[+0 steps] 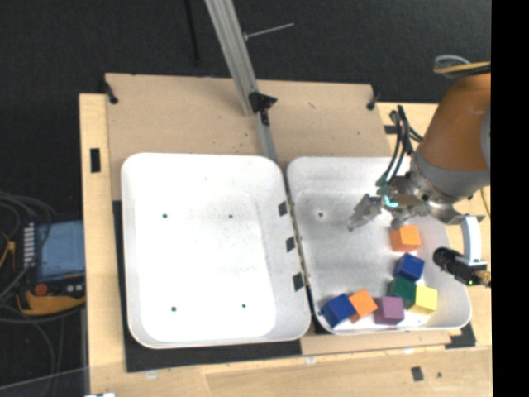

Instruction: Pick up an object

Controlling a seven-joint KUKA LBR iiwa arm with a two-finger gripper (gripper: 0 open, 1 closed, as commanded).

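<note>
Nearest the camera, a row of cubes lines the right bin's [331,180] front wall: blue cube [338,308], orange cube [363,303], purple cube [390,309], yellow cube [426,298], with a green cube [403,289] and a second blue cube [409,266] behind. Another orange block [405,237] sits just beside the pincer [374,212], which hangs above bare bin floor; I cannot tell how wide it stands, and nothing shows in its hold. Closing here would likely catch nothing. Crowded neighbours and the wall may block a clean grip. On the counter [215,106], the left bin [132,222] lies well apart

Dark carpeted floor [99,23] around wooden bench [182,114].
</note>
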